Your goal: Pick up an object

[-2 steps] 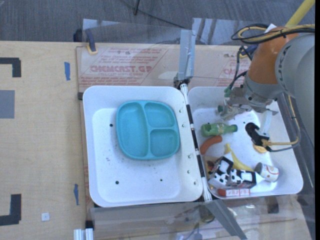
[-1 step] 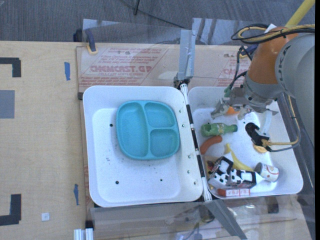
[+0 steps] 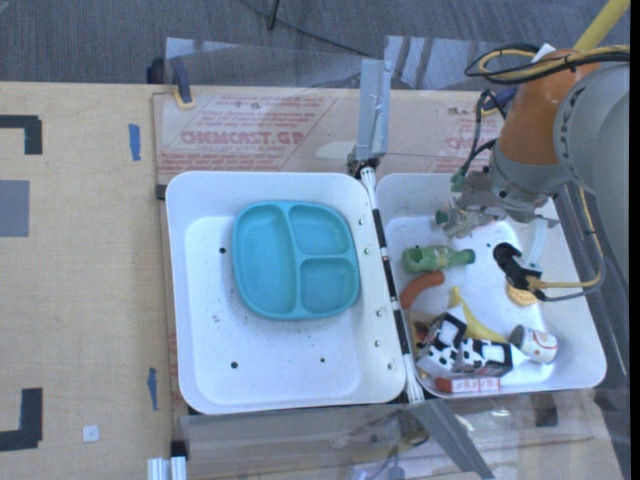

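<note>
Bench, two white bins side by side.

- Left bin (image 3: 190, 298): one teal divided plate (image 3: 296, 259), lying flat towards the far side.
- Right bin (image 3: 572, 360): green bottle-shaped toy (image 3: 437, 259) near the dividing wall; orange piece (image 3: 420, 288) just below it; yellow banana (image 3: 475, 318); black-and-white patterned item (image 3: 462, 350) at the near edge; white round piece (image 3: 540, 345) beside it.
- Gripper (image 3: 462, 218): over the right bin's far end, just beyond the green toy, nothing seen in its grasp; whether spread or closed, cannot tell.
</note>
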